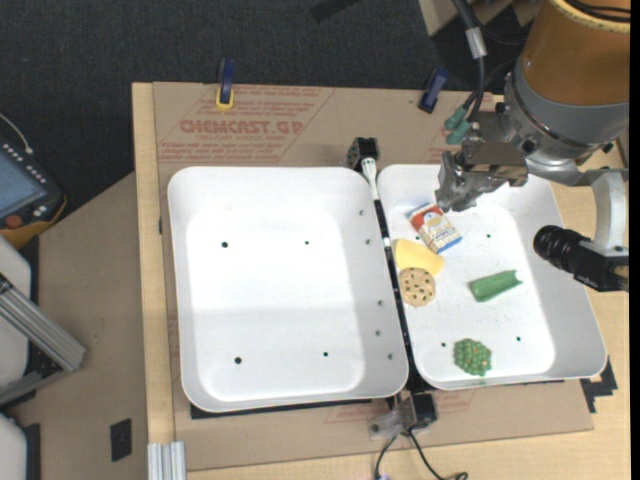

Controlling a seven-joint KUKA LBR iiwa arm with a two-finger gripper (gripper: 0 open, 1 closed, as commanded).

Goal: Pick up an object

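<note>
Approach step — gripper [452, 200] hangs in the right bin [570, 353] just above the red-and-white carton [436, 230], nothing seen held, finger spread not discernible; next call, likely — descend squarely onto carton and close.

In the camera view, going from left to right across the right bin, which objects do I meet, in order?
yellow cheese wedge → red and white carton → green bumpy ball → green flat piece
</note>
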